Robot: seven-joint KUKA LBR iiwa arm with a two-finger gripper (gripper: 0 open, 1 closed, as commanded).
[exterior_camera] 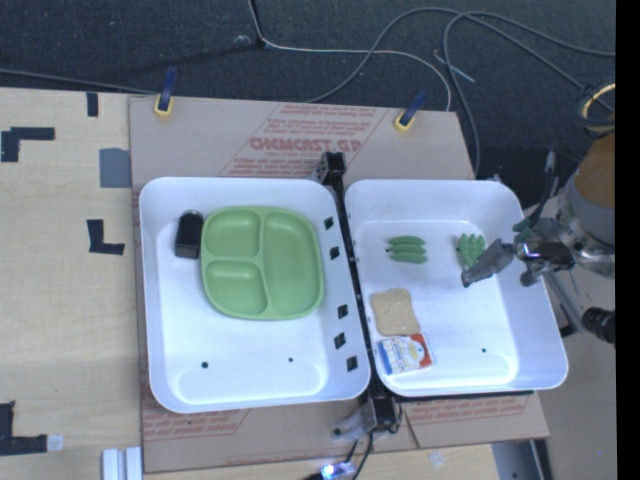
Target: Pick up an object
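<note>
the grey two-finger gripper (488,264) hangs over the right white bin (500,363), beside a green leafy toy (470,248); whether it's spread or pressed together, i cannot tell

cardboard sheet (300,133) under both bins, two yellow clamps (163,103) at its far edge, cables (400,28) trailing beyond.

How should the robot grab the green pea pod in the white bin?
Probably from straight above, closing across the narrow width of the green pea pod at its middle. It lies flat and lengthwise left to right in the right bin, with bare floor around it, so fingers can drop in front and behind. The gripper is near the bin's right side.
</note>
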